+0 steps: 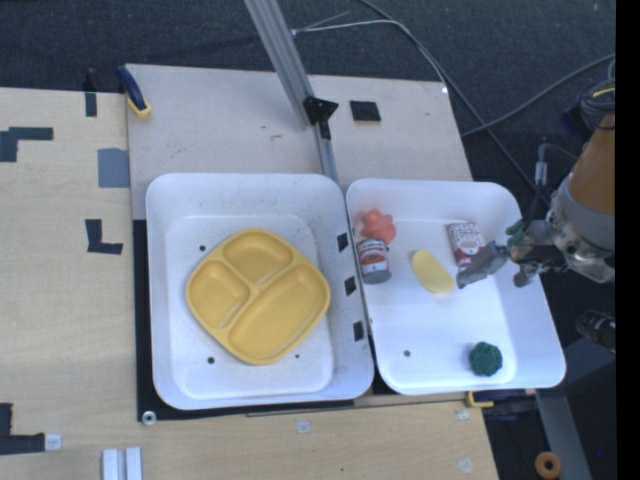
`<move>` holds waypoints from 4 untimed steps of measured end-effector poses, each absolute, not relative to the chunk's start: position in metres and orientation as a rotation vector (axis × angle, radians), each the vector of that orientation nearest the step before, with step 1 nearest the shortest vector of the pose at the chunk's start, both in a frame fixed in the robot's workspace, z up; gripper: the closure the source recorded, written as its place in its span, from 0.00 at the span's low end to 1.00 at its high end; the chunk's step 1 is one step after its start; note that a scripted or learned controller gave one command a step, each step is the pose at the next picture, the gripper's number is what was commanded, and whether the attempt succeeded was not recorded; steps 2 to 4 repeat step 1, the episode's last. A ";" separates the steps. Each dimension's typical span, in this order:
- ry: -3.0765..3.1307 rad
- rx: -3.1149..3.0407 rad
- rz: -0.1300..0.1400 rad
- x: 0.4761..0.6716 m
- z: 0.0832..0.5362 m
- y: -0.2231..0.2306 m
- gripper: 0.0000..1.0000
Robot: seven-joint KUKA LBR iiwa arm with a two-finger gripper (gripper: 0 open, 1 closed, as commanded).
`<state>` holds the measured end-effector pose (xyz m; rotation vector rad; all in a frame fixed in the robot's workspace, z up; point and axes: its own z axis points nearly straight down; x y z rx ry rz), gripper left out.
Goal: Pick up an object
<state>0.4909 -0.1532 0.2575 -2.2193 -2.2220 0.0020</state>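
Red packet (464,243) lies just beside the hand (487,264), grip unreadable, so centre over it before closing.

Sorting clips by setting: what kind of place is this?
Likely a robotics lab bench: two white bins of toy items such as a yellow tray, loose cables on dark carpet, and a robot arm reaching in.

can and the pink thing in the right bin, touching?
Cannot tell. In the camera view the pink thing sits right against the top of the can, no gap visible, but it may only overlap from this angle.
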 end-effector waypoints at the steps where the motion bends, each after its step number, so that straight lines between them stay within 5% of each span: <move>1: -2.220 -2.219 0.003 0.489 0.197 -0.146 0.00; 4: -2.220 -2.219 0.003 0.489 0.197 -0.146 0.00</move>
